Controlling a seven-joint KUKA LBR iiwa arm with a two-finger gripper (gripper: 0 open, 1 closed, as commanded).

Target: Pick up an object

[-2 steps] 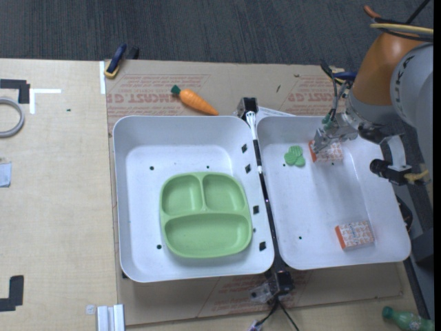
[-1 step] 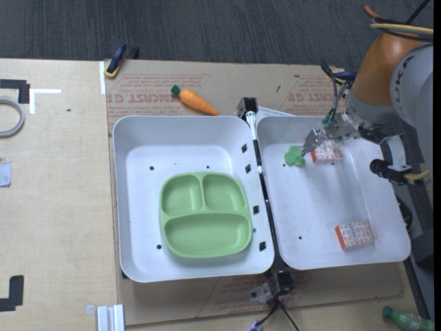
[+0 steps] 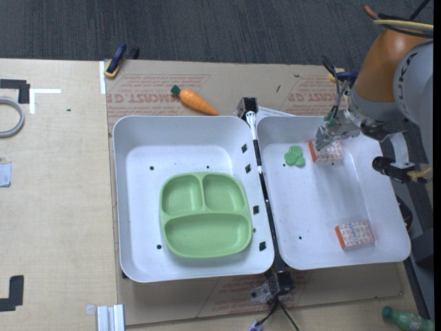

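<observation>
We note a small orange-and-white box [image 3: 328, 151] at the far side of the right bin [image 3: 324, 247], directly under the gripper [image 3: 331, 131]; whether it is pinched we cannot tell. Just left of it lies a green leafy toy [image 3: 295, 156]. A second, similar box [image 3: 355, 234] rests near the bin's near right corner. The left bin [image 3: 131, 205] carries a green divided plate [image 3: 205, 214]. Beyond the bins, a toy carrot [image 3: 195, 101] lies on the cardboard [image 3: 227, 81].
</observation>
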